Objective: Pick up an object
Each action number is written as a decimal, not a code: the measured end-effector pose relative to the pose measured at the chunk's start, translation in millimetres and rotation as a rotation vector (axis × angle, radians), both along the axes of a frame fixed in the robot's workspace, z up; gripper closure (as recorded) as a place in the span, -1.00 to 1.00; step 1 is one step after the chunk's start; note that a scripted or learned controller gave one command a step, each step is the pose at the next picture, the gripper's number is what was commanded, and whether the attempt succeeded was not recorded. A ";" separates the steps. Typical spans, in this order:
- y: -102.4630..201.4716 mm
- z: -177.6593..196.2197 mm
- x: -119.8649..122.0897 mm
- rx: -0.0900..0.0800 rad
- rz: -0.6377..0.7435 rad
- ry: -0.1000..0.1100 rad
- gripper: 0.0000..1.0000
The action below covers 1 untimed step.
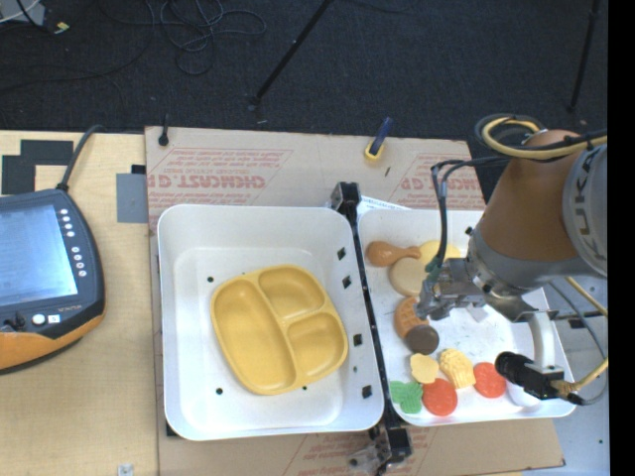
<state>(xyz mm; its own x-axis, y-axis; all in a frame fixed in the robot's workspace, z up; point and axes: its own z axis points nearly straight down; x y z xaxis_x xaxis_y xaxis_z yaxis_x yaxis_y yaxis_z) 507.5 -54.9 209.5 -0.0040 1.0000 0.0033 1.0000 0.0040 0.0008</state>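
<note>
Probably light, stiff and smooth-skinned, that toy potato [408,316] in the right bin [556,410]: best pinched across its middle; gripper [434,298] just above, finger state impossible to tell.

Small toy foods [442,370] lie scattered in the right bin [556,410].

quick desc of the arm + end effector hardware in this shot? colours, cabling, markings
The arm is a bulky rounded grey body with a wide orange-brown band above the wrist and part of dark lettering on the grey shell at the right edge. A yellow-and-black cable loop sits on top, and thin black cables run down the left side. The end effector is small, dark grey metal.
</note>
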 end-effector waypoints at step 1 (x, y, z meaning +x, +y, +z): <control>-3.1 3.8 1.0 -0.001 -0.005 0.007 1.00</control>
<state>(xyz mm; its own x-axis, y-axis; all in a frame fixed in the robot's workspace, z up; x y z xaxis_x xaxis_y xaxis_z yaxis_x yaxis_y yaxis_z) 508.4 -58.0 213.3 0.0007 1.0000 0.0019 1.0000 -0.0007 -0.0065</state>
